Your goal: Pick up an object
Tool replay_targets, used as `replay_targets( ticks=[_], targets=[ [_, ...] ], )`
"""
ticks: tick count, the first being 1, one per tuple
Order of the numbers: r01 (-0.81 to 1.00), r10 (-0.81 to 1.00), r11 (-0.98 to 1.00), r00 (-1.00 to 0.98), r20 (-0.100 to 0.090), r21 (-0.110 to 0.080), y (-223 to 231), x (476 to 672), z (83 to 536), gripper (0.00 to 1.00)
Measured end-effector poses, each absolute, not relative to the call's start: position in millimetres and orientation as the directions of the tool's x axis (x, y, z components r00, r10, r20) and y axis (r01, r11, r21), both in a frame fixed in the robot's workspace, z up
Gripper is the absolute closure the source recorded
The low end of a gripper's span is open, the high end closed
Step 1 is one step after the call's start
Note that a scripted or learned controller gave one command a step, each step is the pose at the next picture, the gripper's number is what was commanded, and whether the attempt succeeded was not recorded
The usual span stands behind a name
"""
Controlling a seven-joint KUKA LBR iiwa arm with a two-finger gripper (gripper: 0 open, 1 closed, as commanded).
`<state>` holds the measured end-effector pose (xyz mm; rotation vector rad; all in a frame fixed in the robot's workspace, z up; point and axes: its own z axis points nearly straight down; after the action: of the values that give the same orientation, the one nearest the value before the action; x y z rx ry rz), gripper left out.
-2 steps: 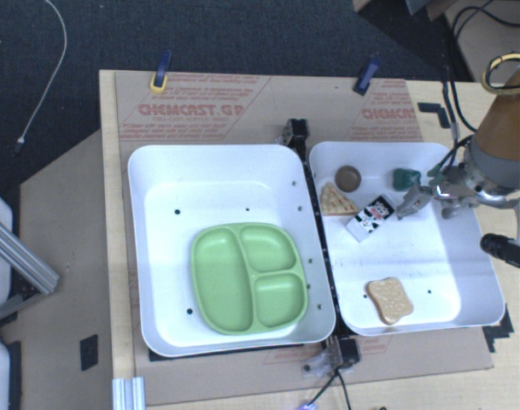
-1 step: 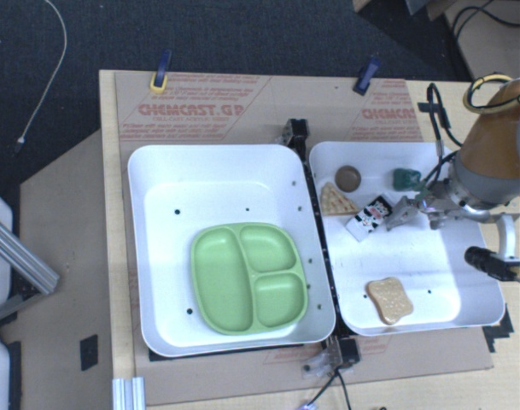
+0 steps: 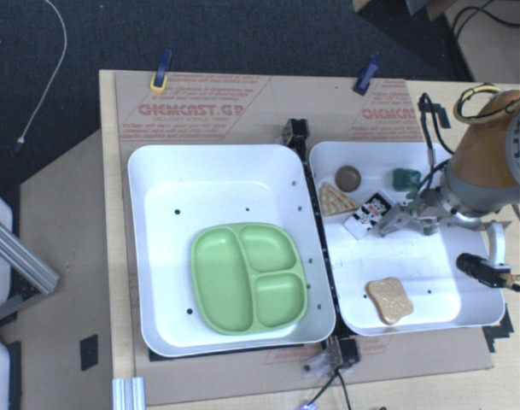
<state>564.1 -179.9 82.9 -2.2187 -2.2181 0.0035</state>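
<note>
While the bench (image 3: 242, 101) carries both bins side by side on its brown printed board, we see the left bin (image 3: 157, 186) holding one thing: a green divided plate (image 3: 247, 278) with three compartments, sitting toward the bin's near edge, roughly centred left to right.

We have the right bin (image 3: 439, 306) touching the left one along their shared edge, with a black clamp (image 3: 295, 131) at the far end of that seam and another (image 3: 345, 350) at the near end.

Arm (image 3: 486, 156) comes in over the right bin's far right corner, orange band above the grey wrist. We put the gripper (image 3: 388, 222) low over the middle of the right bin, pointing toward the shared edge. Finger state: we cannot tell from this angle, and we see nothing clearly between them.

Candidate objects, all in the right bin:
- toast-shaped slice (image 3: 389, 300), tan, near the bin's near edge, well apart from the gripper
- waffle-like wedge (image 3: 335, 200), against the shared edge
- black-and-white small item (image 3: 369, 212), just beside the wedge and just beside the gripper tip; contact unclear
- brown round piece (image 3: 348, 178), near the far edge
- teal small object (image 3: 406, 178), near the far edge, close to the arm

Blue clips (image 3: 160, 71) (image 3: 366, 75) sit on the bench's far edge.
</note>
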Motion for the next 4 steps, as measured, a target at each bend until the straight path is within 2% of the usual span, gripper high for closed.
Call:
replay_targets(
  ticks=[1, 3, 4],
  targets=[
    [1.000, 1.000, 0.000, 0.000, 0.000, 0.000, -180, 565.4, 95, 1.00],
    [1.000, 1.000, 0.001, -0.001, -0.003, 0.008, -188, 570.1, 211, 1.00],
    [1.000, 1.000, 0.006, -0.006, 0.003, 0.000, -138, 564.1, 223, 1.00]
  ],
)
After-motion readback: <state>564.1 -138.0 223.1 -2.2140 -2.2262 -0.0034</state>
